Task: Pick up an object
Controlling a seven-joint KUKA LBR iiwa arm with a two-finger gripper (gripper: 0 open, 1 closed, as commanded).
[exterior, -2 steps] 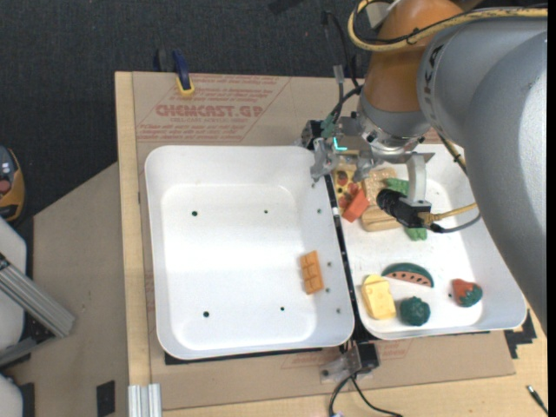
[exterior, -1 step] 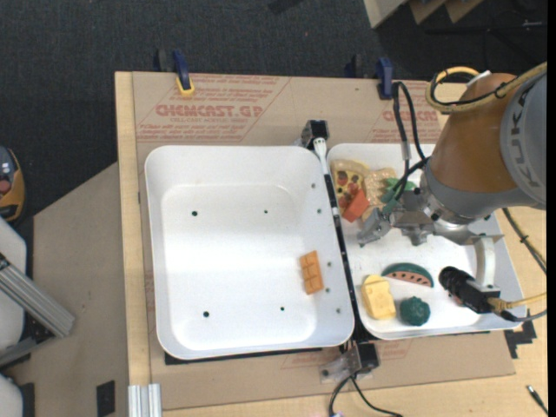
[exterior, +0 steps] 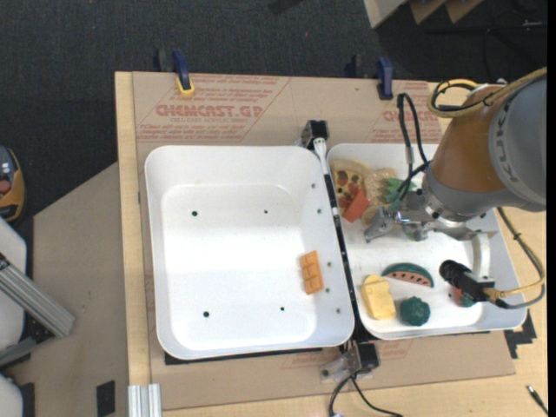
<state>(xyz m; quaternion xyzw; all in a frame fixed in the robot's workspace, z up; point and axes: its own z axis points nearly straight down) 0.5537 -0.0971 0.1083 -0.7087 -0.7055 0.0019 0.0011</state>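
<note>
1. Two white bins sit side by side on a brown board (exterior: pixel 135 189).
2. The left bin (exterior: pixel 161 233) is the big one, in the middle of the picture. Almost all of its floor is bare, so there is lots of open room there.
3. One orange block (exterior: pixel 311 272) lies in the left bin. It is low on the right side, near the wall that meets the other bin.
4. The right bin (exterior: pixel 452 318) is smaller and crowded. The grey and orange arm (exterior: pixel 482 150) reaches in from the right and covers a big part of it.
5. The claw (exterior: pixel 388 224) is low over the middle of the right bin, pointing left. I cannot tell how far open it is, or whether it has hold of anything.
6. Just up and left of the claw is a red piece (exterior: pixel 354 205), close to the wall between the bins.
7. A pizza slice (exterior: pixel 348 181) lies above the red piece, near the bin's top left corner. A crinkly clear wrapper (exterior: pixel 382 183) is just beside it on the right.
8. Below the claw lies a watermelon slice (exterior: pixel 408 275), apart from it.
9. A yellow block (exterior: pixel 377 298) and a green ball (exterior: pixel 414 311) sit side by side along the bottom edge of the right bin.
10. The small bare spot in the right bin is on the floor left of the claw, between the red piece and the yellow block.
</note>
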